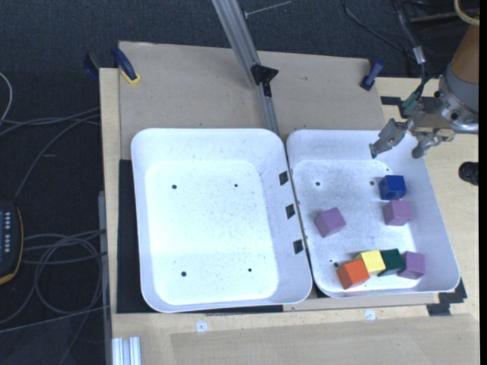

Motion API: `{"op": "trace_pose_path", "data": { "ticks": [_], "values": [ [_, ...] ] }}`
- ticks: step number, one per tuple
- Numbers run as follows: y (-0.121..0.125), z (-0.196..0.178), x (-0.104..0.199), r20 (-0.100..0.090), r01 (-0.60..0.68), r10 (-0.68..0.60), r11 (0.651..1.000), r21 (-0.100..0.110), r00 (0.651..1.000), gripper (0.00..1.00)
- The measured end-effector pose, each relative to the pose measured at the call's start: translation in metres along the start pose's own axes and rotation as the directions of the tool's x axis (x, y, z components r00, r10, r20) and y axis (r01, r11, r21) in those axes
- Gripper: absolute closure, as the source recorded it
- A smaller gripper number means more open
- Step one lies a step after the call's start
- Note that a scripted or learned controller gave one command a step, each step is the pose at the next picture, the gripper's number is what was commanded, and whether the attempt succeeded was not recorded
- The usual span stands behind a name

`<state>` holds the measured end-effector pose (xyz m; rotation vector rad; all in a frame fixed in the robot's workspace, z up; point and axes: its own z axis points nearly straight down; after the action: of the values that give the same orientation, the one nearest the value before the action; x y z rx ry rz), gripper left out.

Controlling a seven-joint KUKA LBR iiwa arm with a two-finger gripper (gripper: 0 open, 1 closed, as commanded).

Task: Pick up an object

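The camera view looks down on a bench with two white bins side by side. The left bin is the bigger-looking one. The right bin has all the blocks in it.

The arm comes in from the right, and its tool hangs over the top right edge of the right bin. Its two fingers are spread apart, and there is nothing between them.

A blue block sits just below the tool, near the right wall of the bin. A purple block sits right under the blue one, very close to it. Another purple block sits alone near the middle of the bin.

Along the bottom edge there is a row of blocks pressed together: an orange block, a yellow block, a green block and a third purple block.

A grey pole leans across the bench above the bins.
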<state>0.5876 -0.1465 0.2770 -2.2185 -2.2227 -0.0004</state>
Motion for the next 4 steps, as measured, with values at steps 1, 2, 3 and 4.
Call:
{"op": "trace_pose_path", "data": {
  "ticks": [1,2,3,4],
  "values": [
    [0.0,0.0,0.0,0.0,0.0,0.0,1.0,0.0,1.0,0.0],
    [0.004,0.048,0.008,-0.001,0.0,0.0,1.0,0.005,1.0,0.0],
    [0.003,0.104,0.019,-0.001,-0.001,0.001,1.0,0.006,1.0,0.0],
    [0.006,0.166,0.016,-0.001,-0.002,0.002,1.0,0.007,1.0,0.0]
  ]
}}
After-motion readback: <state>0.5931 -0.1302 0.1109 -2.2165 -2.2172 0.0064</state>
